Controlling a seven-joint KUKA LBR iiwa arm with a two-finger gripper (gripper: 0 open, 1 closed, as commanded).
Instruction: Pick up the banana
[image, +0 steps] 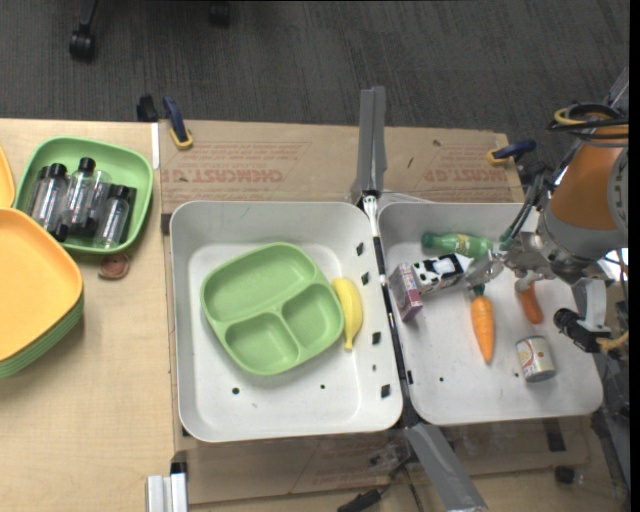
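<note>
A wooden bench (90, 420) carries a sheet of brown cardboard (260, 165) printed with red lettering, and beyond it lies dark grey carpet (300, 50) with a chair castor (82, 42) showing. On the cardboard sit two shallow white bins, divided by a grey metal bar (372, 140).

The left bin (270, 405) holds a green divided plate (272, 308) with three compartments. The banana (348, 310) lies just beside that plate's right edge, touching it, and close to the bin's right wall.

The right bin (500, 395), on the far side of the banana from the plate, holds a green bottle (455, 242), a black-and-white cow-patterned toy (440, 269), a small purple carton (405, 291), a large carrot (483, 326), a smaller carrot (529, 302) and a small can (535, 358).

The gripper (490, 272) hangs over the right bin, well apart from the banana, near the large carrot's top; whether it is wide or narrow cannot be told.

Left of the plate's bin, a green tray (130, 175) holds several small dark-capped bottles (80, 200), beside a stack of orange plates (35, 290).
</note>
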